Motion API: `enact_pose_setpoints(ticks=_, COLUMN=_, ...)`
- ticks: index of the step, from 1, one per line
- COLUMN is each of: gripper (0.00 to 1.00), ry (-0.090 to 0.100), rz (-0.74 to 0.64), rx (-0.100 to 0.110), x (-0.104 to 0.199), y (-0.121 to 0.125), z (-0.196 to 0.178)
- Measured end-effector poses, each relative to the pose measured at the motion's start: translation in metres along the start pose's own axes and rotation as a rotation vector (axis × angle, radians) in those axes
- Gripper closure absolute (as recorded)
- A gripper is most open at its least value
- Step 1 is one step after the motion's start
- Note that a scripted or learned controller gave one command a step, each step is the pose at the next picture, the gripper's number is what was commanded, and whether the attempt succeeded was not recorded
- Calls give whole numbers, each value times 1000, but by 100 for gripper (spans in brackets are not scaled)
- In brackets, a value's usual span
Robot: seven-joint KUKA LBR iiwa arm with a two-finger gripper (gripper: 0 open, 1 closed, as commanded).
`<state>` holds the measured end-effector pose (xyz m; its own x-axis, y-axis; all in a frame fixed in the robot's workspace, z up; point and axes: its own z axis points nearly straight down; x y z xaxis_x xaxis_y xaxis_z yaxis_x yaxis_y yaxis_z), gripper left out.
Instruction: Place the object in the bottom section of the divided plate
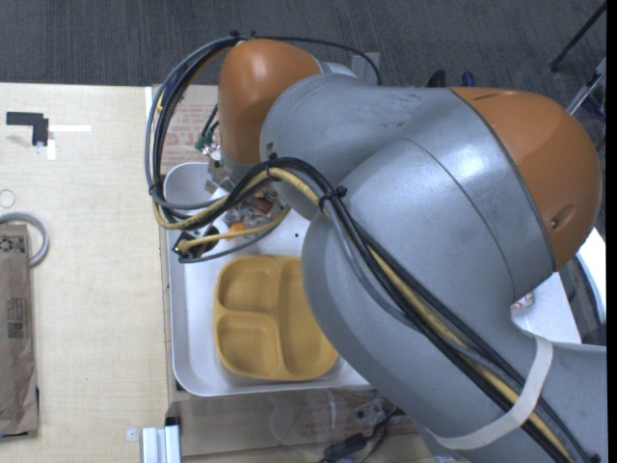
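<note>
- The gripper (224, 193) is seen only in part, at the far end of the white bin (193, 355), under the orange-capped wrist of the grey arm (415, 239); how it stands cannot be told, since the wrist and a bundle of black and yellow cables (207, 228) cover it.
- Nothing is seen to be held by the gripper.
- A small orange and white spot (234, 227) is seen just under the gripper, beside the cables; it is too small and too hidden to be named, and its long axis cannot be told.
- A grey, round cup-like thing (183, 183) is seen at the far left corner of the bin, touching or just beside the wrist.
- The divided plate (265, 321) is tan-yellow, with rounded corners, and lies flat in the near half of the bin.
- Two smaller sections are seen stacked on the plate's left side, and a longer section along its right side is partly hidden by the arm.
- A brown paper bag (17, 326) lies flat at the left edge of the wooden bench (96, 210), well apart from the bin.
</note>
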<state>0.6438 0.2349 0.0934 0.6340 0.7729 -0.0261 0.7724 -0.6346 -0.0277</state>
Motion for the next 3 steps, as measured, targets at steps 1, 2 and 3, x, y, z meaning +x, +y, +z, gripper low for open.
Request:
enact_pose_setpoints(ticks=1, gripper=100, ry=-5, rz=-4, rx=1, x=-1, y=0, z=-8)
enact_pose_setpoints(ticks=2, gripper=100, ry=-8, rz=-8, rx=1, x=-2, y=-1, z=-17)
enact_pose_setpoints(ticks=3, gripper=100, ry=-11, rz=-11, rx=1, x=-3, y=0, z=-26)
